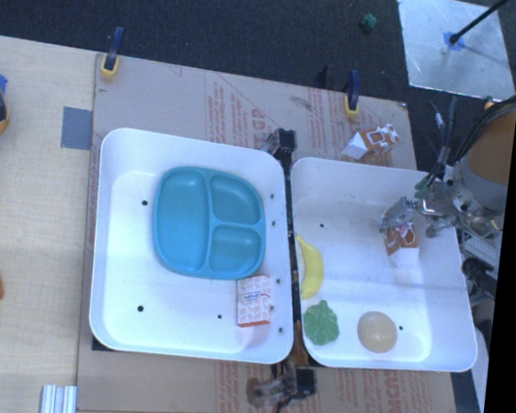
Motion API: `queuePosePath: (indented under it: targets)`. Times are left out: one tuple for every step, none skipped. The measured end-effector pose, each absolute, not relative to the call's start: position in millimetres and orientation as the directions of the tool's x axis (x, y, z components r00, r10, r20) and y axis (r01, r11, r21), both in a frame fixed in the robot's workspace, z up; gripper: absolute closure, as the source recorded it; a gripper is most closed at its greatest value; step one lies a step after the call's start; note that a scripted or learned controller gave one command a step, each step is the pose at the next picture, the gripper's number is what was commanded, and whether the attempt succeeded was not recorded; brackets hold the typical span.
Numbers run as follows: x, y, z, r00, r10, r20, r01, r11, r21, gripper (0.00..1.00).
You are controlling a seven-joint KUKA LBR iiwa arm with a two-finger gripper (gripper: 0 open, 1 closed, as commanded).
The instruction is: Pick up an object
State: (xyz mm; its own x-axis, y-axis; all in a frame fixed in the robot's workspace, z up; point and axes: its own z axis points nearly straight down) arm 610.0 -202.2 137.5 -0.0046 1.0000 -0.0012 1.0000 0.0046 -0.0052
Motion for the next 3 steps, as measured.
queuePosePath:
  targets:
    - [643.4, -210.9, 91.3, -0.007, 1.000, -0.001, 1.000, 0.007, -0.004, 0.00]
    - [644.1, -211.6, 102.8, -0.010, 1.000, -0.003, 1.000, 0.010, -0.003, 1.00]
    - [657.0, -144.2, 138.1, -0.007, 1.000, -0.001, 1.000, 0.007, -0.001, 1.00]
